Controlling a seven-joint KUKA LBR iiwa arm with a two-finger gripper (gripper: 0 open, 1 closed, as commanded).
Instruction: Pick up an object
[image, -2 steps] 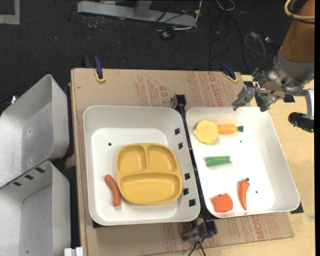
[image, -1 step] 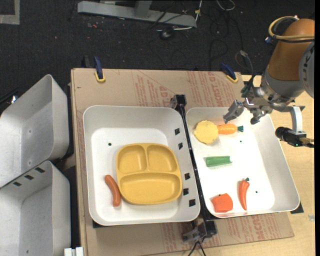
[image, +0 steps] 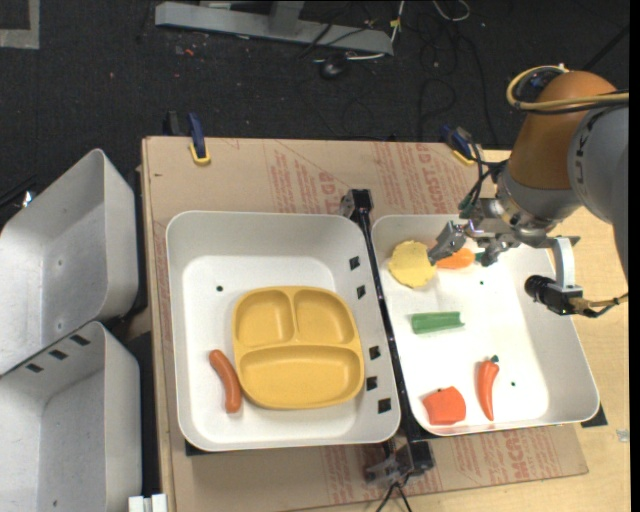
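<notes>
Nearest in the right bin (image: 570, 330), an orange block (image: 445, 405) and a chilli (image: 487, 387) are left untouched, the chilli's long axis running near to far; a green piece (image: 436, 322) is laid crosswise beyond them; farthest, an orange piece (image: 456, 260) is seen beside a yellow disc (image: 411, 265), its long axis lying left to right, stretching toward the disc. The gripper (image: 468, 247) is lowered over it, presumably for a grasp; spread or pinching cannot be told.

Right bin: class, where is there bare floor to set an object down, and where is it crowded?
Bare floor in the right bin lies along its right side, between the green piece and the right wall, and centrally between the green piece and the orange block. It is crowded at the top left, where the end effector hangs by the yellow piece and a small orange piece.
</notes>
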